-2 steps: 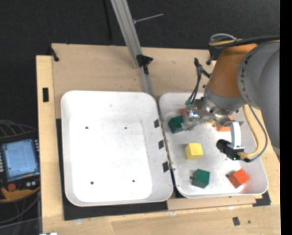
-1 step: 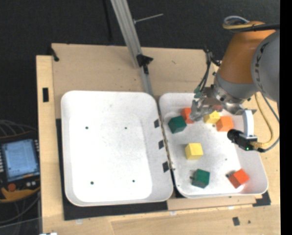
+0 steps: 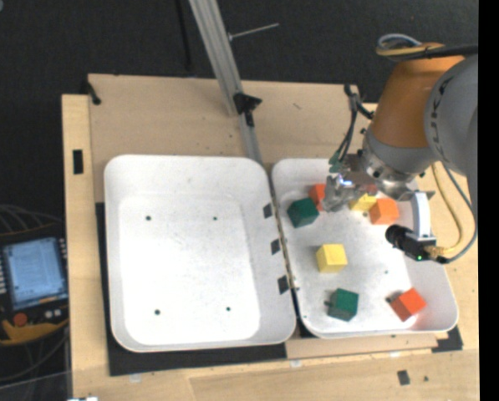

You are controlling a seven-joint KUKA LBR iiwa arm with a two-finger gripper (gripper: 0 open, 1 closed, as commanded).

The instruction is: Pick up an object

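Item: my fingers (image 3: 339,192), opening indiscernible, low in the right bin (image 3: 437,295) amid crowded blocks, an orange block (image 3: 318,194) and green block (image 3: 302,212) just beside them; risk: nudging neighbours, closing on nothing.

The grey arm (image 3: 416,124) reaches in from the right, wrist bent down, gripper (image 3: 343,192) low.

arm (image 3: 416,98): cut off at right edge
orange block (image 3: 318,194): mostly hidden by gripper (image 3: 343,192)
small yellow block (image 3: 365,202): partly covered by wrist
handheld screen (image 3: 32,270): text too blurred to read
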